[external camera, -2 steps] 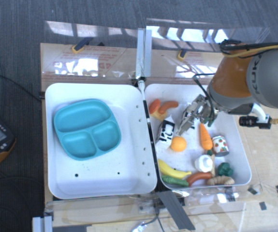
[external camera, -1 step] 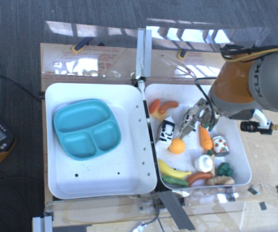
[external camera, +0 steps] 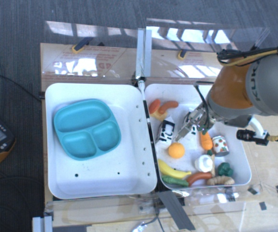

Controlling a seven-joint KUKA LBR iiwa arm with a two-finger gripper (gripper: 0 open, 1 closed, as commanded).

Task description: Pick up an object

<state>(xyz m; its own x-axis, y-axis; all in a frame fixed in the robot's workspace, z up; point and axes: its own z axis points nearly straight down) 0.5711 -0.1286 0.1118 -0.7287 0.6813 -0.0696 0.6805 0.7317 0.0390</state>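
My gripper (external camera: 189, 125) hangs low over the middle of the right bin (external camera: 242, 170), reaching in from the right under the orange-banded wrist. Nothing shows between its tips. An orange ball (external camera: 176, 150) lies just below and left of it. A black-and-white block (external camera: 166, 131) sits to its left. A toy carrot (external camera: 206, 141) stands right beside it on the lower right. An orange-red sausage pair (external camera: 162, 107) lies at the bin's far left corner.
Along the right bin's near wall lie a banana (external camera: 173, 169), a red chili (external camera: 199, 177), a tan root (external camera: 221, 180), a green broccoli (external camera: 224, 168) and a white cup (external camera: 205, 163). The left bin (external camera: 105, 178) holds a teal divided plate (external camera: 86, 128).
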